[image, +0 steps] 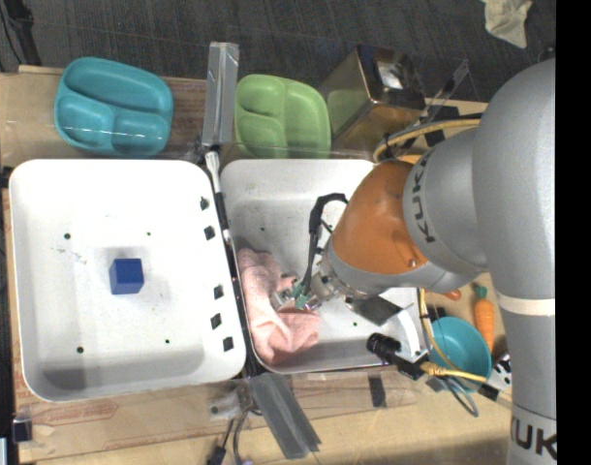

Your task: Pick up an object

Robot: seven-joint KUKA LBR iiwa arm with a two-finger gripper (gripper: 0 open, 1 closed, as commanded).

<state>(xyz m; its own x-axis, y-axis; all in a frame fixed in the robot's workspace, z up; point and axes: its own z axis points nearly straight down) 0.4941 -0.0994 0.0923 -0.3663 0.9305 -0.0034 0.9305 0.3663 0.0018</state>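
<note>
One blue cube (127, 275), one pink cloth (276, 323), two white bins (44, 192).

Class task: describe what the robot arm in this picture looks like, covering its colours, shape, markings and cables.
The arm is thick, rounded and grey, with a glossy orange band above the wrist. Dark KUKA lettering runs along the grey shell. A black cable loops beside the wrist.

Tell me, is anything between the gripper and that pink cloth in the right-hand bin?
Nothing visible. The gripper is right down on the pink cloth, which lies bunched against the right bin's left wall.
</note>
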